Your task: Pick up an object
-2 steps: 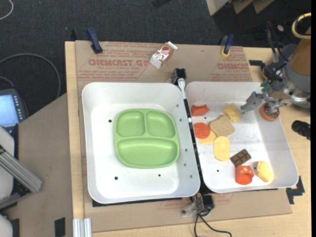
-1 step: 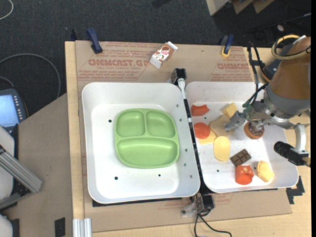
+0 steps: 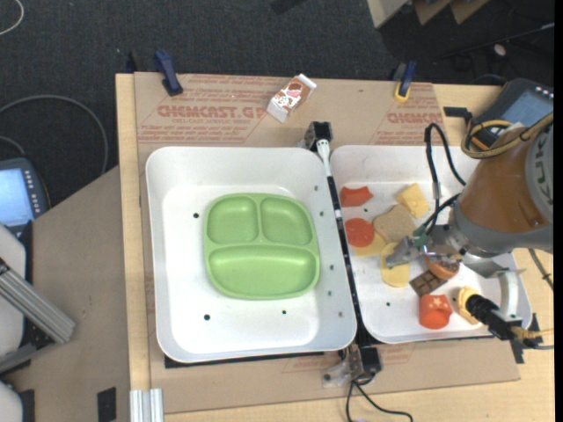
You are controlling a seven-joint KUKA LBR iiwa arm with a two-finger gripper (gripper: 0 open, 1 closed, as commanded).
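Your jaws (image 3: 412, 251) sit low in the right bin (image 3: 369, 315), reached in from the right under the grey and orange arm (image 3: 501, 200). You cannot tell from this slanted view whether they are spread or pressed together; the metal tips are small and blurred, and nothing shows clearly between them.

Right at the tips you have a cluster of toy food. A tan slice of bread (image 3: 393, 225) lies just above them, touching or nearly touching. A pale yellow piece (image 3: 396, 275) lies just below the tips. A brown chocolate-like block (image 3: 426, 282) rests to their lower right, close beside. To the left, a red round piece (image 3: 359, 232) sits near the bin's left wall, with another red piece (image 3: 355, 196) above it. A yellow cheese-like wedge (image 3: 413, 200) lies at the upper side of the cluster. Near the bin's front edge you see a red strawberry-like item (image 3: 434, 310) and, beside it, a yellow-orange piece (image 3: 464, 301).

Further out, the left bin (image 3: 176, 183) holds a green divided plate (image 3: 261, 244), lying flat at its middle. On the desk (image 3: 211, 104) behind the bins lies a small red and white carton (image 3: 290, 98), well apart from everything else.
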